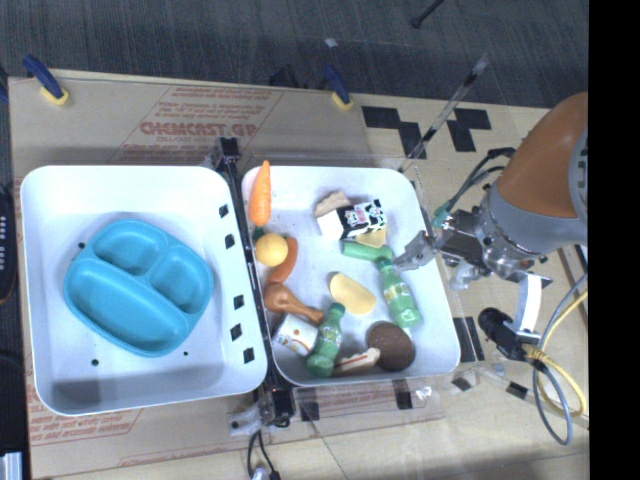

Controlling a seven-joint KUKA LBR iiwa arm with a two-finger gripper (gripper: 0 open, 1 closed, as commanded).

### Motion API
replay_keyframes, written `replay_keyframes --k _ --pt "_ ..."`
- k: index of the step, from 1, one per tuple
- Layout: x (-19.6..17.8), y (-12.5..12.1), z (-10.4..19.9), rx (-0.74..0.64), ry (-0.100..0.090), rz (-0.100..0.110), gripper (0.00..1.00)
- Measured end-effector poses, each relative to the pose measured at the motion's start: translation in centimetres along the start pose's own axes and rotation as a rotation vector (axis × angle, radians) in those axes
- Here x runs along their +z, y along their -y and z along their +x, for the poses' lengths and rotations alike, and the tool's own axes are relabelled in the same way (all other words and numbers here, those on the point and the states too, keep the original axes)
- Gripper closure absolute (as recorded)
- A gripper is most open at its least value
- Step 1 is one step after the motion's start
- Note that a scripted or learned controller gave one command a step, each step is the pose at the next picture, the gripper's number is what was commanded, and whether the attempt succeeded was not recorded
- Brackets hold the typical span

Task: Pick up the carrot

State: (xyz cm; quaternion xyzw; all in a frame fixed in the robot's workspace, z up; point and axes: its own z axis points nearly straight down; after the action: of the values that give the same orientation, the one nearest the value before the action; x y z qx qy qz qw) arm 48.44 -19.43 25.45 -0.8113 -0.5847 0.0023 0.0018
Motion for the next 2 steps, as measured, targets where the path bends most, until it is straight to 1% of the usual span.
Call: replay_keyframes --k 1,2 --pt "10.9 2.1 3.4 0.052 -0.004 0.011 0.0" --pt "15.7 -6.4 4.7 0.208 -0.007 0.003 0.0"
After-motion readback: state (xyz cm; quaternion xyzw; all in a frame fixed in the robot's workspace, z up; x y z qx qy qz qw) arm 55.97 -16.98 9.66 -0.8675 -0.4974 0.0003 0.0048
